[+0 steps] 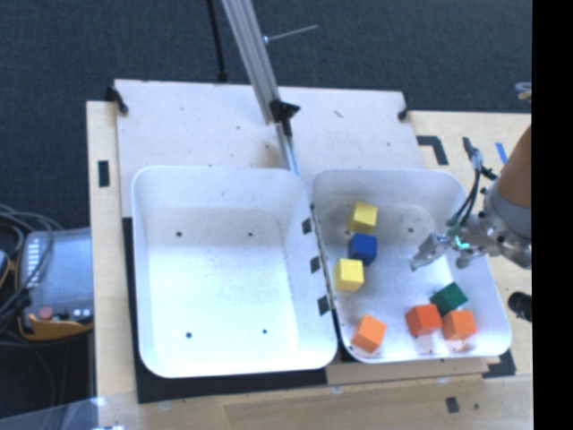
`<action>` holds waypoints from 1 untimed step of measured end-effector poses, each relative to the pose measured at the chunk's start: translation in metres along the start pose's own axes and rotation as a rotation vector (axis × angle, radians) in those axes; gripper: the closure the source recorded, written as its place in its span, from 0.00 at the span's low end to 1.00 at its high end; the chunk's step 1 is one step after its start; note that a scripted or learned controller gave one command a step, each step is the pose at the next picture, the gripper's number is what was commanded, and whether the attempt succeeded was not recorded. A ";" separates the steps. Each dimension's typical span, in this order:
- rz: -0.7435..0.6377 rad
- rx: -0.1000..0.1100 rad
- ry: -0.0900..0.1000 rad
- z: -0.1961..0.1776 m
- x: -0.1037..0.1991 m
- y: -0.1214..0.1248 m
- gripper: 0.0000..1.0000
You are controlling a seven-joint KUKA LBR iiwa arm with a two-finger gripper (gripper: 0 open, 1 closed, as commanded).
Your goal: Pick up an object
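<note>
**Arm over the right bin, nothing grabbed as far as we can see**

Starting big: we've got the bench (107, 240) with its two white bins side by side. The left bin (224, 267) takes up the 9 o'clock half of the setup, and the right bin (407, 195) sits just beside it toward 3 o'clock, with all the blocks in it. A metal pole (255, 52) slants down from 12 o'clock and ends near where the two bins meet.

The arm (515, 195) pokes in from 3 o'clock, and its gripper (439, 251) hangs over the right bin's 3 o'clock side. We honestly can't tell how the jaws stand, too blurry, and we see no block between them.

Blocks now. Near the bin's middle there's a short column: a yellow cube (364, 216) at the 12 o'clock end, a blue cube (363, 247) right under it, and a second yellow cube (350, 274) just below that. Down at 6 o'clock sits an orange cube (369, 332). Toward 5 o'clock we see a green cube (449, 297), sitting at the gripper's 5 o'clock, with a red-orange cube (423, 319) and another orange one (459, 324) tucked right against it.
</note>
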State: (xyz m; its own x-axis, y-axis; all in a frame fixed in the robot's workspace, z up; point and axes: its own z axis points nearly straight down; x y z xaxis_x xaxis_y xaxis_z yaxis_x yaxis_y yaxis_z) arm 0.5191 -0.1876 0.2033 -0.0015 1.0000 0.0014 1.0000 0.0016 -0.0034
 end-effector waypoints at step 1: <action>0.001 -0.005 -0.002 -0.002 0.000 0.001 0.00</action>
State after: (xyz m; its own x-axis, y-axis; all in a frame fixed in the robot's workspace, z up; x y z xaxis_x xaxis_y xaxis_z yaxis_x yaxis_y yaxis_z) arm 0.5201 -0.1878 0.2054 -0.0007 1.0000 -0.0003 1.0000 0.0007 0.0014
